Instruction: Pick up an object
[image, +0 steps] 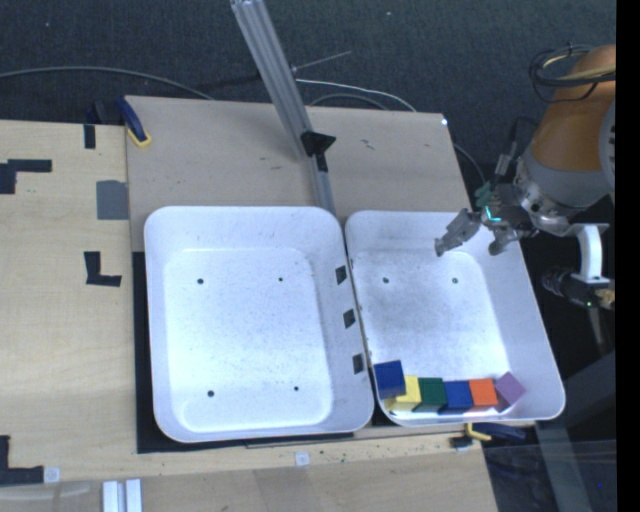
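Claw (472, 236) spread, holding nothing | above right bin (520, 300) | wooden bench (60, 300)

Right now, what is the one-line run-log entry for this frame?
gripper: open, over right bin far edge, holding nothing | blocks: row at near wall, untouched | left bin: no contact

Even, fairly bright overhead light falls on the bench (60, 300), with no hard glare. The two white bins (160, 300) are the brightest areas and look nearly washed out, though their grey speckling still shows. Soft shadows sit along the near edges of the bins. The dark floor beyond the far edge is dim. The whole picture is slightly soft and grainy; the arm (570, 130) at the right edge looks blurred
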